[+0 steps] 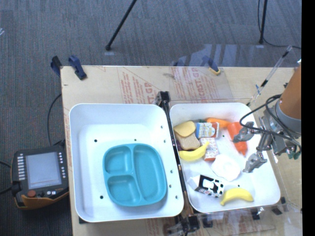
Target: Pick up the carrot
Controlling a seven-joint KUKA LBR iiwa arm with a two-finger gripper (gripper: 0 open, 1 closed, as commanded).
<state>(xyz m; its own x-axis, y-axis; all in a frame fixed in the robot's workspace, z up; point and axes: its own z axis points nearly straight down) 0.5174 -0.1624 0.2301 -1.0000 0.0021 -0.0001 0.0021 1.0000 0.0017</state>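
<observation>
Counting two bananas [193, 153] (one carrot [217, 122])

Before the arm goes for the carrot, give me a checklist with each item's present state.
1. Carrot located: ok. The carrot lies near the far wall of the right bin, beside the small carton.
2. End effector over the right bin: ok. The end effector sits at that bin's right side.
3. End effector above the carrot: not ok. It is off to the carrot's right, by an orange-red item.
4. Nothing between the fingers: ok. They look spread with no item in the gap.
5. Carrot free of clutter: not ok. The carton and the orange-red item crowd it.
6. Carrot's full length visible: cannot tell.
</observation>
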